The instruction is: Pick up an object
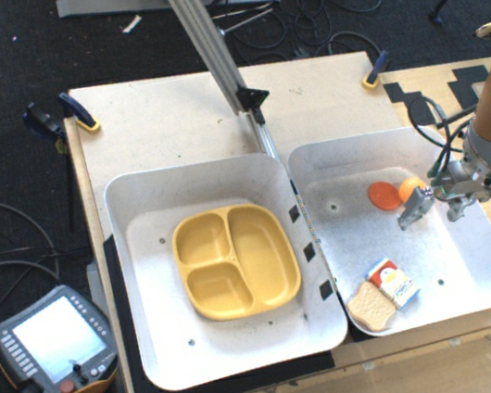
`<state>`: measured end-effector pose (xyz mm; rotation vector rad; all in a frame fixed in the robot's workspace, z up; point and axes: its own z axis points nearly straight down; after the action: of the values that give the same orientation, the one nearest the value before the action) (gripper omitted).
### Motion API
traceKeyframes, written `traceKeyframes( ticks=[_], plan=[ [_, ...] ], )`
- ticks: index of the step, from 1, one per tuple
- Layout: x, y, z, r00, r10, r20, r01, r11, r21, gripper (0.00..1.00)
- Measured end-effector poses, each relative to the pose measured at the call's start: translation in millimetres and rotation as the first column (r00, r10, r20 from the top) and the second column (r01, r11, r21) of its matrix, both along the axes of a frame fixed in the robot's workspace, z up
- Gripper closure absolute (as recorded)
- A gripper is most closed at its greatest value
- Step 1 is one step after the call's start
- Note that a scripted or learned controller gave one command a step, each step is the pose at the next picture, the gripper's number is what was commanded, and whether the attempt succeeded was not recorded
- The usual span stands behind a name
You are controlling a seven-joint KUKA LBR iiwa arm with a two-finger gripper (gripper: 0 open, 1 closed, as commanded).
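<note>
Pincer [429,205] hovering in right bin [486,280], fingers spread, pinching nothing. Sitting just beside orange objects [390,193] near bin's far side. Needing a shift toward them, descending straight, closing only once fingers straddle 1.
</note>
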<state>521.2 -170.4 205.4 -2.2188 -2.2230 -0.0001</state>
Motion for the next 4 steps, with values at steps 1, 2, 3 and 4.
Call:
traceKeyframes(
  ticks=[1, 2, 3, 4],
  plan=[
    [0, 0, 0, 1.000, -0.001, 0.001, 0.001, 1.000, 0.000, 0.00],
    [3, 5, -45, 1.000, -0.001, -0.004, 0.001, 1.000, 0.000, 0.00],
    [11, 6, -94, 1.000, -0.001, -0.004, 0.001, 1.000, 0.000, 0.00],
    [12, 6, -110, 1.000, -0.001, 0.000, 0.001, 1.000, -0.001, 0.00]
  ],
)
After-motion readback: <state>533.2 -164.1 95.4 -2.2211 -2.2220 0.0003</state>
